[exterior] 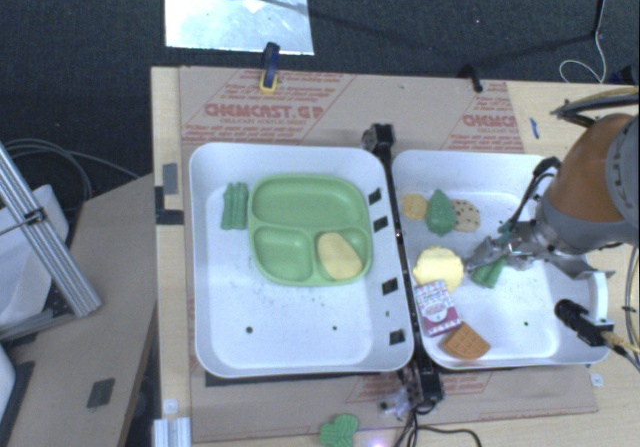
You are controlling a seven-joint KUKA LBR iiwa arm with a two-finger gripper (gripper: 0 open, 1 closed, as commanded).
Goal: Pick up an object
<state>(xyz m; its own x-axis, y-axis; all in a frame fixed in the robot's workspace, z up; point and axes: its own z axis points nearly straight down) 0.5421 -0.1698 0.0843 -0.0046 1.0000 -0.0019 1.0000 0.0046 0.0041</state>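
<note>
The step in hand seems to be the reach for a grasp: nothing is lifted yet. The arm (pixel 600 185) enters from the right of the frame and leans down and to the left over the right bin (pixel 520 330). The gripper (pixel 490 257) is low in the middle of that bin, touching or just above a small green piece (pixel 488 275), with the yellow piece (pixel 438 265) just beside it on the left. How far the tool is open cannot be told, and nothing is clearly held. The next move probably calls for closing on the green piece, then a straight lift.
</note>
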